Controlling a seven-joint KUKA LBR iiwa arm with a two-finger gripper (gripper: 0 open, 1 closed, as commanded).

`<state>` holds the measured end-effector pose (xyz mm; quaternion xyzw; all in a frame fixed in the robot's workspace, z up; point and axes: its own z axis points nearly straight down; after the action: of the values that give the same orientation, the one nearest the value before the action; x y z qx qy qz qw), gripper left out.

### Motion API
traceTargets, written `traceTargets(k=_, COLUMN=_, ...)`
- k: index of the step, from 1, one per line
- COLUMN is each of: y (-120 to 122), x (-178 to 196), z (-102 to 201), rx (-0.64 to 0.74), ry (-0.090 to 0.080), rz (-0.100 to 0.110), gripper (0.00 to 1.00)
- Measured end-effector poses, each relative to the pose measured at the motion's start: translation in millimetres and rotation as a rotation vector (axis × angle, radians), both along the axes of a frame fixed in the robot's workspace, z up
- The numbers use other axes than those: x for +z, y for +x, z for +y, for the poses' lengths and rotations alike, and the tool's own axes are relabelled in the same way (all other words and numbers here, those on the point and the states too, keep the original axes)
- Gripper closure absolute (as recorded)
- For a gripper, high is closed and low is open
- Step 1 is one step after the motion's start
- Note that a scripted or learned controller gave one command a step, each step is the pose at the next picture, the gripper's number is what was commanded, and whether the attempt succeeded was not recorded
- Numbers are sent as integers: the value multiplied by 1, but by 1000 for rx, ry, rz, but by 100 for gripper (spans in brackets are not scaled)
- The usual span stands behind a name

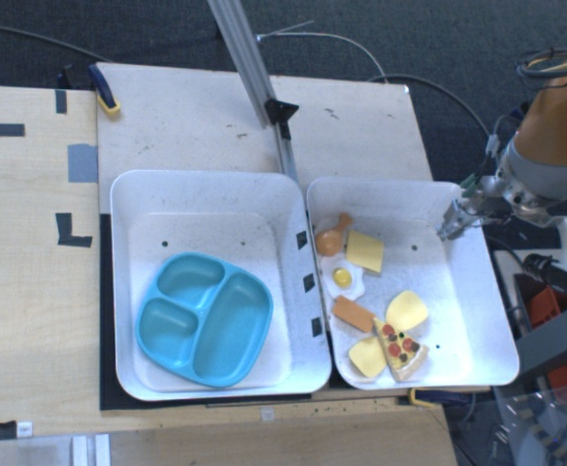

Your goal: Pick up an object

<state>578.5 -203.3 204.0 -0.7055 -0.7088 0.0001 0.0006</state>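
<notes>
My gripper [453,223]: I hang at the upper right rim of the right bin [478,352], above its wall; the tip is a small grey blur and I cannot tell how the jaws stand, though nothing shows in them.

Rim risk: the bin wall lies directly under me, so a straight descent would likely strike plastic, not food.

Cheese square [366,251]: the nearest piece, off to my left and lying flat; I judge my jaws may slide over it or push it along the floor.

Orange spoon-like piece [331,238]: just beyond the cheese, touching it by the bin's left wall; closing there could catch both, or pin one against the wall.

Fried egg [344,280]: below those two, thin and flat, little to pinch.

Sausage [353,313]: further down-left, slanted; a misaligned close may roll it away.

Yellow chip-like pieces [406,310] and pizza slice [407,351]: crowded together at the near edge; a blind grab could scatter them.

Blue divided plate [205,317]: farthest, in the left bin [128,260], well apart; wide and hard to grip.
</notes>
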Motion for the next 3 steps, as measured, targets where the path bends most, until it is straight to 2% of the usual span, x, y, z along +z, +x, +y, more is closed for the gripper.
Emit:
traceTargets(k=1, y=-24, x=103, z=4, rx=-3, ry=-3, rz=-8, gripper=100)
traceTargets(k=3, y=-24, x=117, z=6, rx=-1, ry=-1, rz=-1, gripper=100)
